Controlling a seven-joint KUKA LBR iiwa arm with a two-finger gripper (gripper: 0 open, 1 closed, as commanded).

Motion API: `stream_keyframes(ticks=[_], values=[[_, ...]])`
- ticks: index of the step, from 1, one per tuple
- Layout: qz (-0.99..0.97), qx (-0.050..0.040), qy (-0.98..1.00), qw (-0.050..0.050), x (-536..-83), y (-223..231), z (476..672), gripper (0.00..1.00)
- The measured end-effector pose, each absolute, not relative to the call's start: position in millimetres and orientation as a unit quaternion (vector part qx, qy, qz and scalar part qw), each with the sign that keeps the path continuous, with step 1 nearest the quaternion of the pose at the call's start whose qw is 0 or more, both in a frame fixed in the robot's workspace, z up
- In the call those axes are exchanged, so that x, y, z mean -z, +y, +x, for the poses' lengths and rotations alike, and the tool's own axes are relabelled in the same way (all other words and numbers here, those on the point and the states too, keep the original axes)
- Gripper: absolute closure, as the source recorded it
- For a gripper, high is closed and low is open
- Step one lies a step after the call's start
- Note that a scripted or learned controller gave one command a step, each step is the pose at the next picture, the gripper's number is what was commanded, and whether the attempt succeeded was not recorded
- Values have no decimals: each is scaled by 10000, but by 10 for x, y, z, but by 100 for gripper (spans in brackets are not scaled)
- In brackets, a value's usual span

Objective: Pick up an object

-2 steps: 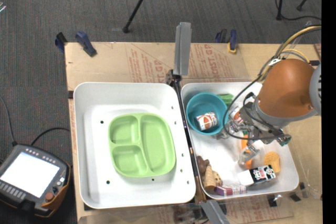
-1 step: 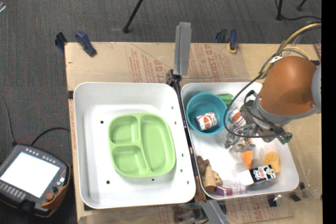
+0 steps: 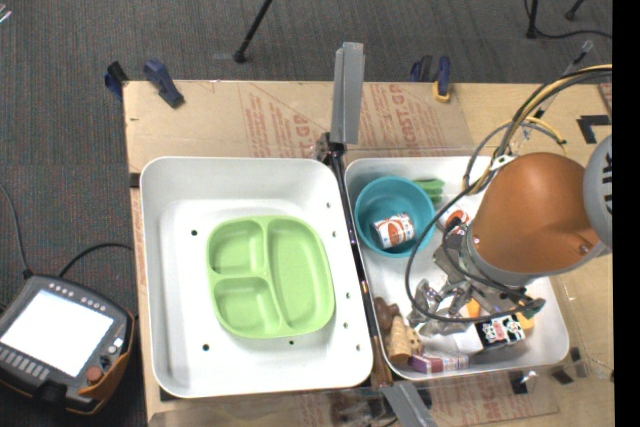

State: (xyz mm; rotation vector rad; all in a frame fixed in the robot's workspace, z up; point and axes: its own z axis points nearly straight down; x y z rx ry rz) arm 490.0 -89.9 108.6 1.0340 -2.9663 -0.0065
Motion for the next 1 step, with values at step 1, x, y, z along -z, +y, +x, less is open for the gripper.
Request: stream_keyframes(ticks=[1], values=[[3291, 17, -9443, 4, -1084, -904, 4899, 0]])
